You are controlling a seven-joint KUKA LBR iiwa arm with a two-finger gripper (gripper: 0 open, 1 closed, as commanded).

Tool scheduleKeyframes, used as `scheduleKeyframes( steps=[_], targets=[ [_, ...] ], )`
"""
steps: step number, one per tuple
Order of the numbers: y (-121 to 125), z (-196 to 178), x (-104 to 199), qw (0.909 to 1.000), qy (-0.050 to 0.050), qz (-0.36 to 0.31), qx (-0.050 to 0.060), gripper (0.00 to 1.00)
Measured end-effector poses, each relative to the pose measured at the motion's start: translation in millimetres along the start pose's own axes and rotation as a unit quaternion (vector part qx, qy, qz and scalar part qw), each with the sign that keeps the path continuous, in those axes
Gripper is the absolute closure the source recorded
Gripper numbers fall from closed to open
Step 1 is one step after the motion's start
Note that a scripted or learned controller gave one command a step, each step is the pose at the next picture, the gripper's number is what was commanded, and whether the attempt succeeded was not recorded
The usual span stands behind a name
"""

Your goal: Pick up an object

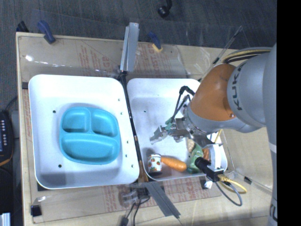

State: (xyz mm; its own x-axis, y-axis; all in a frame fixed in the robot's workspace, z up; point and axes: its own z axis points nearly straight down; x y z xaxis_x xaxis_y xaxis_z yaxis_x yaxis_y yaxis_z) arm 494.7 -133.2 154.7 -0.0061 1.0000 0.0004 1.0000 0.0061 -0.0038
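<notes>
Carrot (173, 164) — below gripper (162, 133), apart

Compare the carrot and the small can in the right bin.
The carrot is plain orange; the can is pale with a printed label. The carrot is long and tapered and lies flat; the can is short and round and looks upright. The carrot reaches toward the green item; the can sits nearer the bin's left wall. Both lie by the near wall.

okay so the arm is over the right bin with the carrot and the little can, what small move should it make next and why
Probably ease the gripper down and toward the near wall, onto the carrot. It hangs above bare floor of the right bin, with nothing between its fingers, while the carrot and small can lie just beyond it.
</notes>
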Motion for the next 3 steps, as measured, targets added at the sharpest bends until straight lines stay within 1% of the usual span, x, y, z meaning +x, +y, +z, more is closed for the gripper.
scheduleKeyframes(
  steps=[1, 2, 3],
  targets=[
    [57.5, 64.3, -4.9, 1.0000, 0.000, 0.000, 0.000, 0.00],
    [114.9, 62.4, -0.5, 1.0000, 0.000, 0.000, -0.001, 0.00],
    [41.7, 63.4, 3.7, 1.0000, 0.000, -0.001, 0.000, 0.00]
  ],
)
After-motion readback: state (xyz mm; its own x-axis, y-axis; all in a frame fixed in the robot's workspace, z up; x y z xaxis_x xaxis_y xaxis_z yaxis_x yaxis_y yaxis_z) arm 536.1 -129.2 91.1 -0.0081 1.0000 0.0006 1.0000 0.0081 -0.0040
